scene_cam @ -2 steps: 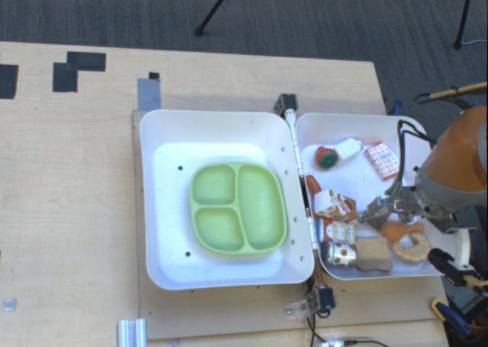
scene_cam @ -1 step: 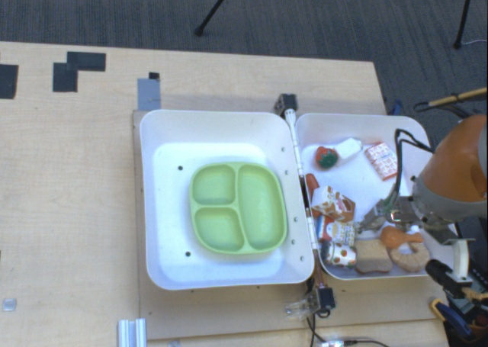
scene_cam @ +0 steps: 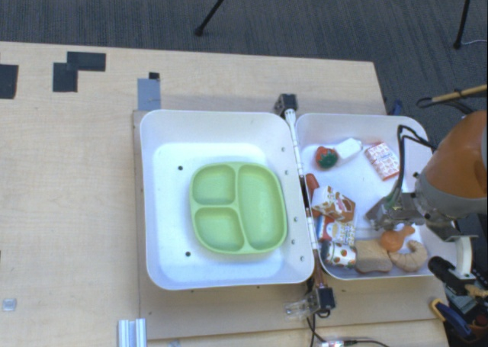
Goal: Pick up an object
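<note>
My gripper (scene_cam: 390, 217) reaches in from the right, low over the front part of the right bin (scene_cam: 412, 128). It hangs just above an orange toy (scene_cam: 395, 241), which its body partly hides. Close by lie a beige bread-like piece (scene_cam: 371, 257), a tan curved piece (scene_cam: 412, 255), a small printed can (scene_cam: 340, 254) and an orange-and-white snack packet (scene_cam: 335, 208). Further back in the same bin sit a red strawberry (scene_cam: 327, 157), a white block (scene_cam: 348, 148) and a red-and-white packet (scene_cam: 381, 160).
The left bin (scene_cam: 164, 185) holds a green divided plate (scene_cam: 238, 208). A ridge (scene_cam: 299, 178) separates the two bins. The arm's orange band (scene_cam: 461, 162) overhangs the right bin's right side. Dark tape patches (scene_cam: 76, 69) mark the wooden bench at the back left.
</note>
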You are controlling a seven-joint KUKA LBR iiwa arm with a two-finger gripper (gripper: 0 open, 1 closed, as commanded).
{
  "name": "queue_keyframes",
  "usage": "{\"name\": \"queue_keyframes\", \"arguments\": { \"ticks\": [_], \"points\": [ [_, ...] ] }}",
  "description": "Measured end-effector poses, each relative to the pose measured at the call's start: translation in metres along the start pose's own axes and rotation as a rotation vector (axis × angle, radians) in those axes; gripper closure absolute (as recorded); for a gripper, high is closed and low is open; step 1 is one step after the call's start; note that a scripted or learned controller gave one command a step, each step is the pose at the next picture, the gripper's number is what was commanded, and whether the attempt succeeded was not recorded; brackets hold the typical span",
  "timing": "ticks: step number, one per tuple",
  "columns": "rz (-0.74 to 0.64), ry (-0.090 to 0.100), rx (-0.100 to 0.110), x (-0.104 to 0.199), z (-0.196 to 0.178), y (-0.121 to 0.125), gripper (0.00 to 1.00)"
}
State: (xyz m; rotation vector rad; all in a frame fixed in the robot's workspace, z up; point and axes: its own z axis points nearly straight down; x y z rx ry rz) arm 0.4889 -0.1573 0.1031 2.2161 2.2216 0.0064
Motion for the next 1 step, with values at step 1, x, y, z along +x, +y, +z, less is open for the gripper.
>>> {"name": "queue_keyframes", "arguments": {
  "ticks": [1],
  "points": [
    [0.000, 0.000, 0.000, 0.0000, 0.0000, 0.0000, 0.00]
  ]
}}
